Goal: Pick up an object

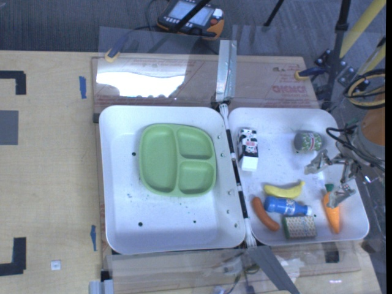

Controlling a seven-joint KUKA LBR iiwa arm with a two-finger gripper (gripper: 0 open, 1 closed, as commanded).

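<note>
**Gripper low over the right bin, nothing yet taken**

The two-finger metal gripper (pixel 334 173) hangs at the right side of the right shallow white bin (pixel 275 118), its jaws spread apart with nothing between them. By my reading this is the approach step: a target is not yet closed on. The nearest candidate is the small orange toy carrot (pixel 332 216), lying just below the fingertips near the bin's right wall. Close by are a grey-green rounded can (pixel 308 141), a yellow toy banana (pixel 284 190), a blue plastic bottle (pixel 285 207), a grey mesh-patterned block (pixel 299 226), an orange-red toy sausage (pixel 264 214) and a black-and-white small carton (pixel 248 150).

The next move likely calls for lowering squarely over the carrot and closing. Room is tight: the wall crowds the carrot's right side. The left bin holds a green divided plastic plate (pixel 177 159).
</note>
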